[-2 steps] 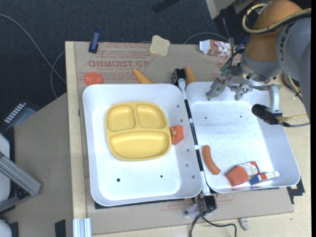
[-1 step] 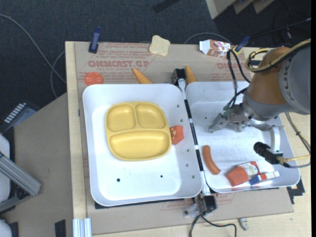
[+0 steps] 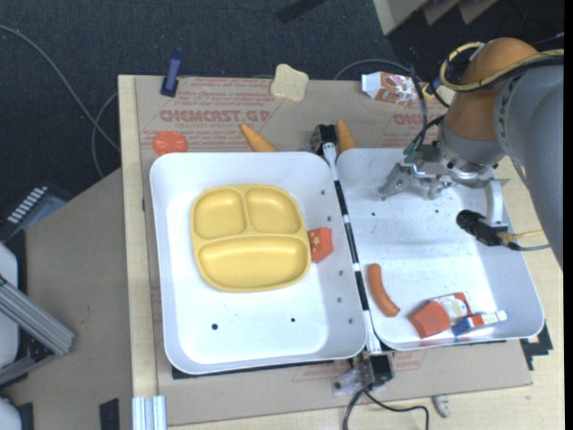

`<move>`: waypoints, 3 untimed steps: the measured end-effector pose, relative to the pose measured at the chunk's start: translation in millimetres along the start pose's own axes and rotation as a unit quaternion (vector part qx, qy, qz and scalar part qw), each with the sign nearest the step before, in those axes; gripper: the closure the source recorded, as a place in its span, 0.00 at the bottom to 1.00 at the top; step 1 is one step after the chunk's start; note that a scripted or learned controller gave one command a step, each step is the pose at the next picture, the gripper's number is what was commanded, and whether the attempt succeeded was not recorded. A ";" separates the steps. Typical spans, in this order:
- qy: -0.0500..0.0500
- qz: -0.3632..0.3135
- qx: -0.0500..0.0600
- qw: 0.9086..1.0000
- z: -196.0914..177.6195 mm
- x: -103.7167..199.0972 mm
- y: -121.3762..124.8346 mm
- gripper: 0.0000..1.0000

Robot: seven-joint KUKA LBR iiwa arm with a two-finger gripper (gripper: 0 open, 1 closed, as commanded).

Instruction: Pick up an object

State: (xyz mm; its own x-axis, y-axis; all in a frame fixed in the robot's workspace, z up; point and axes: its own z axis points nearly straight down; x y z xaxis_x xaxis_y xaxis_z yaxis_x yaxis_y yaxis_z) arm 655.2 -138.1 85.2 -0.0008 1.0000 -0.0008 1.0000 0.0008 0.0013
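White right bin (image 3: 528, 280) carries the candidates: an orange-red toy sausage (image 3: 383, 290) near its left wall, and a small red-and-white carton (image 3: 443, 316) at the near edge, just beside a thin white-and-blue tube (image 3: 479, 321). Gripper (image 3: 414, 179) sits low at the far-left corner of the same bin, well apart from all three. Finger spread: cannot tell, the tips blur into the metal of the wrist. Nothing visibly held.

Left bin (image 3: 170, 240) holds a yellow divided plate (image 3: 249, 238) centrally, with a small red block (image 3: 320, 243) touching its right side near the dividing wall.

Judgement on the nearest target, the sausage: looks like light moulded plastic, smooth and rounded, so likely to roll or squirt out of a pinch. Best taken across its short axis at mid-length, fingers straddling either long side. It lies slanted and close to the bin wall; the left finger may have little room there.

Carton is the alternative: flat faces, probably crushable, grip lightly across the narrow sides.
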 end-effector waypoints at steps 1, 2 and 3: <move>0.000 0.001 0.002 1.000 0.7 -13.4 -58.1 0.00; 0.000 0.001 0.002 1.000 0.7 -56.5 -131.2 0.00; 0.001 0.001 0.002 1.000 0.7 -74.5 -176.9 0.00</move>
State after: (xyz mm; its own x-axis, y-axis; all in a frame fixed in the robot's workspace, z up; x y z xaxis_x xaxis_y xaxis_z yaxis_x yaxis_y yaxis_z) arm 478.4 -212.7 84.3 0.0016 1.0000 0.0005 1.0000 -0.0016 -0.0020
